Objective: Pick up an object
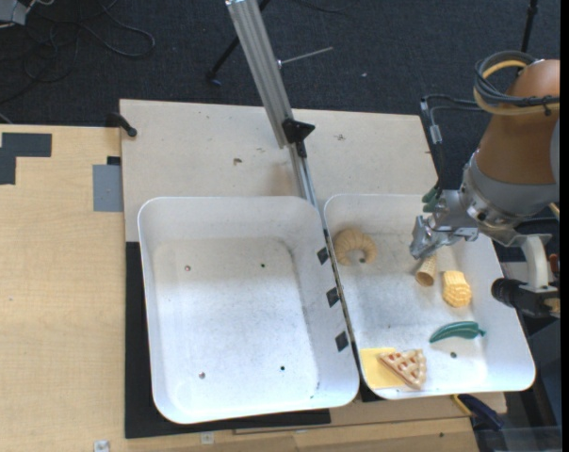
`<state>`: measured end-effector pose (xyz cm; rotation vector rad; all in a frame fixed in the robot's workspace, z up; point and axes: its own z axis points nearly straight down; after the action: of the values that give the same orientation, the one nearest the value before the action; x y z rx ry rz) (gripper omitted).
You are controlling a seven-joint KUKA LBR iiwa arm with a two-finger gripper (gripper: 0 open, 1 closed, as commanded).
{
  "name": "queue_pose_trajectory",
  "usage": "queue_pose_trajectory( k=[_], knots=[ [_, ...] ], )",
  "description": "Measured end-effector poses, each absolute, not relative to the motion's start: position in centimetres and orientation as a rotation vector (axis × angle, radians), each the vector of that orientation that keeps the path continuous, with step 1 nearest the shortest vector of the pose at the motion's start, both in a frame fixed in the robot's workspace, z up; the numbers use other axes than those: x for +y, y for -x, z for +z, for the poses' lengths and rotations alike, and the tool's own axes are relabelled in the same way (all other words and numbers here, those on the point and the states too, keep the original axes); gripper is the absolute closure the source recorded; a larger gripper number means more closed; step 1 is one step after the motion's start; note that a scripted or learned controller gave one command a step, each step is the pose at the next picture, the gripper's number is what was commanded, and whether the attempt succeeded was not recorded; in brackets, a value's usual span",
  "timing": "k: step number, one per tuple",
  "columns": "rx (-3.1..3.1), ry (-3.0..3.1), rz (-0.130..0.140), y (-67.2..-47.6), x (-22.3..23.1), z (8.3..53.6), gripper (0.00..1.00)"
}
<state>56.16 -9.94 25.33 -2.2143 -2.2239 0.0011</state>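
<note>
1. A waffle wedge (404,365) on a yellow slice lies at the near edge of the right bin (511,370).
2. Just beyond lies a green pepper (457,331).
3. Farther in sits a corn cob (456,288).
4. Beside it, the gripper (424,249) hangs over a small tan cone (425,271), seemingly touching it; I cannot tell how the fingers stand.
5. A croissant (353,246) lies left, by the divider.
6. The left bin (171,252) sits alongside.

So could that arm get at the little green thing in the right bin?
Probably yes. The green pepper lies by itself on the bin floor, nothing on top, and the gripper hangs in the same bin, just above the corn.
</note>
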Motion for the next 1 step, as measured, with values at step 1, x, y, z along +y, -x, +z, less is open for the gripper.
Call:
queue_pose_trajectory(
  k=[1],
  knots=[
    [-2.225, 2.215, 0.000, -57.35, -4.98, 25.87, 1.00]
  ],
)
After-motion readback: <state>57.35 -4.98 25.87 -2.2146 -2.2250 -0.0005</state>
